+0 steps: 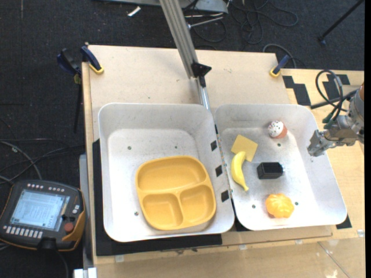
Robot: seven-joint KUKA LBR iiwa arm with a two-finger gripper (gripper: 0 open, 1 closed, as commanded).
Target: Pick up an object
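Note:
The right bin (313, 172) holds a banana (239, 170), a yellow square block (245, 146) touching the banana's upper end, a small black box (269, 169), an orange-yellow lumpy fruit (279, 205) near the front, and a small white and orange ball (276, 129) at the back. My gripper (318, 144) hangs at the right rim of this bin, well right of the black box and apart from every object. Nothing shows between its tips.
A yellow three-compartment tray (174, 191) lies in the left bin (116, 126). A slanted metal pole (179, 28) rises from the divide between the bins. Clamps sit at the bench's back corners. A teach pendant (39, 213) rests left of the bench.

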